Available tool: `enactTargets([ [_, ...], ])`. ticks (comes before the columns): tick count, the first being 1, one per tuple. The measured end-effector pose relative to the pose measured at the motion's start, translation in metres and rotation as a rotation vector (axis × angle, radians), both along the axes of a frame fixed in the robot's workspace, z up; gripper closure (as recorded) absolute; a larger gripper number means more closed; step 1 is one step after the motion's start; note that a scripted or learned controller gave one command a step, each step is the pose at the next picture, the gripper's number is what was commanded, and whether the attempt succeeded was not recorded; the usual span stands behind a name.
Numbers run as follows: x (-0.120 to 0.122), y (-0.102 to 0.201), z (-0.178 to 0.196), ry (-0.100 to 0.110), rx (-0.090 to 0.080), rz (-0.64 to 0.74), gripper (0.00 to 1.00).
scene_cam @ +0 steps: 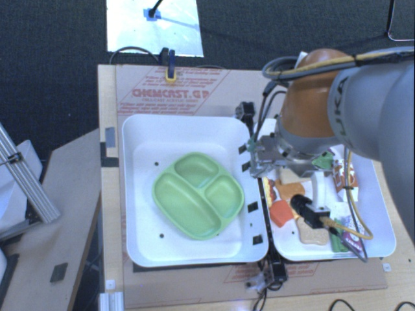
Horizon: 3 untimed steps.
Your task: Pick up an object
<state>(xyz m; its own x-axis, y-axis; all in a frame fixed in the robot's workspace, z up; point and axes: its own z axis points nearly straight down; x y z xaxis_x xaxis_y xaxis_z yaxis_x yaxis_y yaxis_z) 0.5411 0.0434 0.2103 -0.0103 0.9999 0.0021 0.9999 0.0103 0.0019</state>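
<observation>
the left bin [139, 173] holds a green divided plate [198, 195] at about its middle. the gripper [267, 168] hangs over the right bin [381, 229] by its nine o'clock rim; i can't tell whether it's clenched or released. at six o'clock from it lies an orange block [280, 213]. a tan flat piece [315, 236] lies at the bin's six o'clock, and a printed packet [343, 173] sits toward two.

2 white bins [130, 193] [384, 220]; 1 green tray [198, 196] w/ 3 compartments; 1 orange block [280, 213].
</observation>
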Motion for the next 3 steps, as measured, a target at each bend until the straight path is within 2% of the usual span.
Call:
enactTargets([
  [1, -0.009, 0.056, 0.019, -0.001, 0.001, 0.000, 1.00],
  [2, -0.017, 0.039, 0.013, 0.002, -0.003, -0.010, 1.00],
  [3, -0.006, 0.038, 0.005, 0.001, -0.003, -0.010, 1.00],
])
